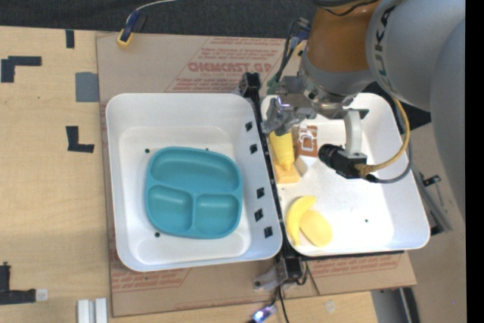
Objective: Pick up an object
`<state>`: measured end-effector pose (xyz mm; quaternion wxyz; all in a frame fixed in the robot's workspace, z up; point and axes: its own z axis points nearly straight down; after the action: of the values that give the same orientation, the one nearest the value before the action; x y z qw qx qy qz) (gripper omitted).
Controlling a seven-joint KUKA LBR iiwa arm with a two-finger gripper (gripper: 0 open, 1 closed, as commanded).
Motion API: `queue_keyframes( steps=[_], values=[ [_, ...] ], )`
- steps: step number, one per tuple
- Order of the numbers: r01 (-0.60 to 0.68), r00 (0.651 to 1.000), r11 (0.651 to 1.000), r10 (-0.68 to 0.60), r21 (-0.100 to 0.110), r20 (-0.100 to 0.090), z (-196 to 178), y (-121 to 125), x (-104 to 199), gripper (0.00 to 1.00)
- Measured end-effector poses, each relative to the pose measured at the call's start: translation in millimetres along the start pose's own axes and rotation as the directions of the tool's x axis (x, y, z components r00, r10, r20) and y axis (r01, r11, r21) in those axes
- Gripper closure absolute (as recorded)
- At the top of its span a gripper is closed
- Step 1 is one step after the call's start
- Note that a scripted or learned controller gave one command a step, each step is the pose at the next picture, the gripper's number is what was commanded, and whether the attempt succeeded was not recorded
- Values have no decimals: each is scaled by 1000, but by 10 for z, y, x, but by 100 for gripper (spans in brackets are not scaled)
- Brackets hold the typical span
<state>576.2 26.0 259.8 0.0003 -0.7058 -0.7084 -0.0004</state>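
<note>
Pincer: the pincer (283, 117) is seen low over the upper left corner of the right bin (393, 227), close to the divider between the bins; whether it is spread or pressed together cannot be told, and nothing is seen held in it.
Arm: the grey arm (423, 34) with the orange band (340, 11) is entered from the right and covers the far part of the right bin.
Writing: "CHEMCAST" is read in red print on the cardboard sheet (204, 64) under the bins; the letters "UKA" are partly seen on the arm housing; a small orange-and-white carton (306, 140) carries a label too small to be read.
Task objects: a yellow block (283, 151) is found just below the pincer, beside the carton; a banana (299, 212) and a yellow lemon-like object (316, 229) are touching near the front left of the right bin.
Edges and room: the yellow block lies against the left wall of the right bin; the middle and right floor of that bin is open.
Obstructions: a black cable fitting (344, 161) with a yellow hose hangs just right of the carton.
Left bin: the left bin (125, 163) holds a teal divided plate (194, 191), well apart from the pincer.
Bench: the bench (45, 200) carries black tape marks; a blue-and-yellow connector (128, 30) lies at the cardboard's far corner.
</note>
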Motion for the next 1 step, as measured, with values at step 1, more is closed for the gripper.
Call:
queue_keyframes(
  steps=[1],
  values=[
    [1, 1000, 1000, -1, 9, 1, 618, -301, 500, 100]
  ],
)
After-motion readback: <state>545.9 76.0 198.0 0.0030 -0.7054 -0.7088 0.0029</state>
